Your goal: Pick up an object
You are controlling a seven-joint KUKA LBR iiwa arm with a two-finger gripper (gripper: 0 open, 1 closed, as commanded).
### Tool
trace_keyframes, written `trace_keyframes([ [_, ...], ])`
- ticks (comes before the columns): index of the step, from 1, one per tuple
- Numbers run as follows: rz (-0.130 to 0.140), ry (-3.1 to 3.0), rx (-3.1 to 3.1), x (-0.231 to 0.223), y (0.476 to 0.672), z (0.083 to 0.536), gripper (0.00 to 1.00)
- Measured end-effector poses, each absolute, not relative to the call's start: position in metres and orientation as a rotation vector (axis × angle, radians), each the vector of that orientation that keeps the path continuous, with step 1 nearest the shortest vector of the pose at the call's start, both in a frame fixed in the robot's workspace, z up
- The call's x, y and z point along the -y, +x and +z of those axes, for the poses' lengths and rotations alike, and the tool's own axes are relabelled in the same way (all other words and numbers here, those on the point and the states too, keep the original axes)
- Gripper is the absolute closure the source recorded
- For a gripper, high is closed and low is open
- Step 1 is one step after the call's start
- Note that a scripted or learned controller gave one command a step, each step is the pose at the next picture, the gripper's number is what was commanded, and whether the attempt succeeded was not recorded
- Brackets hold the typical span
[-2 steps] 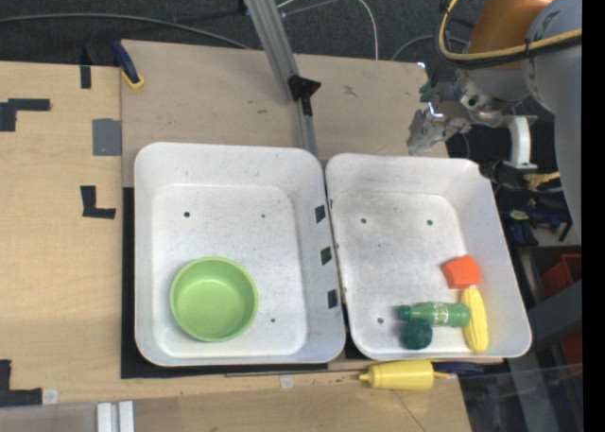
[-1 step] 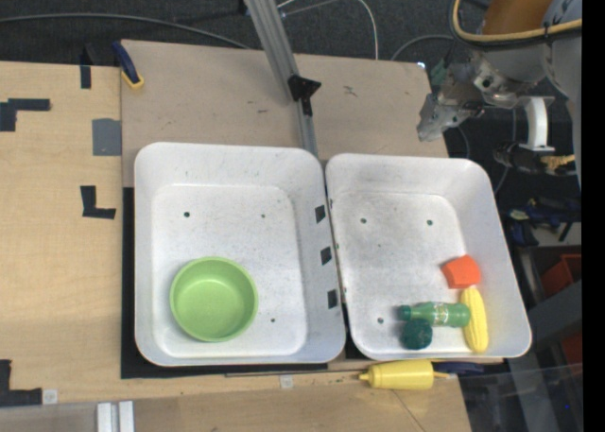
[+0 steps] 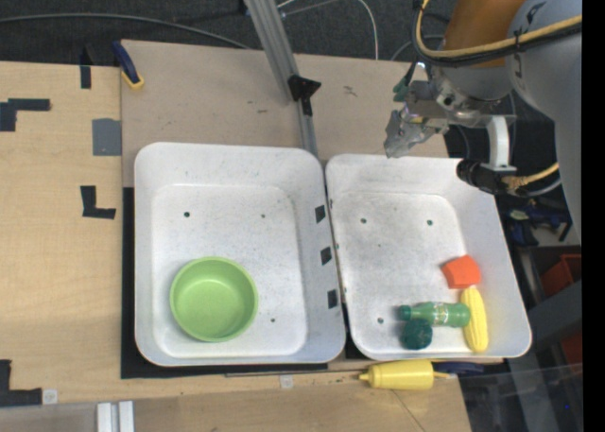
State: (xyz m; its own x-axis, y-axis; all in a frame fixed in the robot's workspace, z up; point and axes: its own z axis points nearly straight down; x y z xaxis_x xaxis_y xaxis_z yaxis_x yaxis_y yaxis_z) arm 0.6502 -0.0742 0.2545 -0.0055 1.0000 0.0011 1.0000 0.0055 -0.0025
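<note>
- the pincer (image 3: pixel 401 140) hangs at about one o'clock over the far rim of the right shallow white plastic bin (image 3: pixel 378 232); whether it is spread or pressed together i cannot tell, and nothing shows in it.
- the candidates crowd at five o'clock in that bin: a small orange block (image 3: pixel 461 272), a yellow banana-shaped toy (image 3: pixel 475 318), a green plastic bottle lying on its side (image 3: pixel 434 315), and a dark green lump (image 3: pixel 414 334) touching it.
- risk: they sit so close that a descent could nudge neighbours or catch two; the rounded, smooth bottle and banana may roll or slip.
- the bin wall nearby could block the approach.
- a round light green bowl (image 3: pixel 214 299) sits alone in the left white bin (image 3: pixel 227 175); its wide rim looks awkward.
</note>
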Motion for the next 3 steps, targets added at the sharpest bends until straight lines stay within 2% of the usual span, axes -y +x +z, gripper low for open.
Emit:
trace_keyframes([
  [1,0.004,-2.214,2.224,0.033,0.631,0.243,1.00],
  [3,0.005,-2.211,2.225,-0.062,0.579,0.219,1.00],
])
